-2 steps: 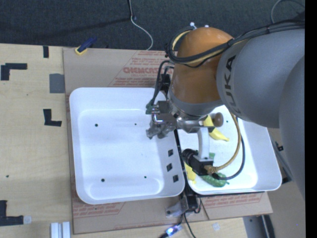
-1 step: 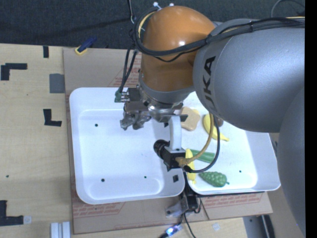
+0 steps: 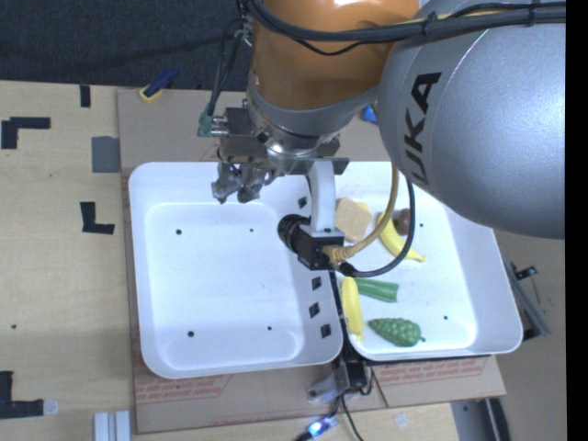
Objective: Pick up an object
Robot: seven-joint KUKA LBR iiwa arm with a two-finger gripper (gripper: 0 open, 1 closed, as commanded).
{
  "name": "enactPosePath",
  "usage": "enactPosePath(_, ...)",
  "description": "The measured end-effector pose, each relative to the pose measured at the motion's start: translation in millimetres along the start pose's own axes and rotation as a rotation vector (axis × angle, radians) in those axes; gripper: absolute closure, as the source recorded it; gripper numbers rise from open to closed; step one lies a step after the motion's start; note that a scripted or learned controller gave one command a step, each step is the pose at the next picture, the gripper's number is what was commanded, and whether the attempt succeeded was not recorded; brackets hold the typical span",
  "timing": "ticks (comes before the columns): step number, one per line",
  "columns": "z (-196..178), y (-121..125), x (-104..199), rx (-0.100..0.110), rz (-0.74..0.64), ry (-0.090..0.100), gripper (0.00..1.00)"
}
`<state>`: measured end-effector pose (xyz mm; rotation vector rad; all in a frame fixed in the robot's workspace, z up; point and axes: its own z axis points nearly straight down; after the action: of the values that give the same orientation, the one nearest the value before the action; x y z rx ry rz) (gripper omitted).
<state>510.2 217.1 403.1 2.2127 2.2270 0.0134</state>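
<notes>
The gripper (image 3: 241,189) hangs over the far edge of the left bin (image 3: 156,246) with nothing between its fingers (how far they're spread, I can't tell) — so I'd say it's between grabs. The goods sit in the right bin (image 3: 478,283) — banana (image 3: 397,241) and tan block (image 3: 353,219) at the far end, green pepper (image 3: 378,289), yellow piece (image 3: 352,309) and green bumpy fruit (image 3: 395,331) toward the near edge — so next it'd need to swing over there and drop down.

I count two white bins, the left bin (image 3: 220,338) and the right bin (image 3: 478,329), two yellow banana-shaped pieces (image 3: 397,242) (image 3: 351,309), one tan block (image 3: 353,219), one green pepper-like piece (image 3: 377,289) and one bumpy green cluster (image 3: 395,330).
</notes>
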Motion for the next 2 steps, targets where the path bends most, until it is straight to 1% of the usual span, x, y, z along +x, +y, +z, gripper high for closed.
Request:
enactPosePath(1, 60, 2, -3, 0.014, 0.006, -0.008, 1.0)
enactPosePath(2, 2, -28, 5, 0.006, 0.001, -0.002, 1.0)
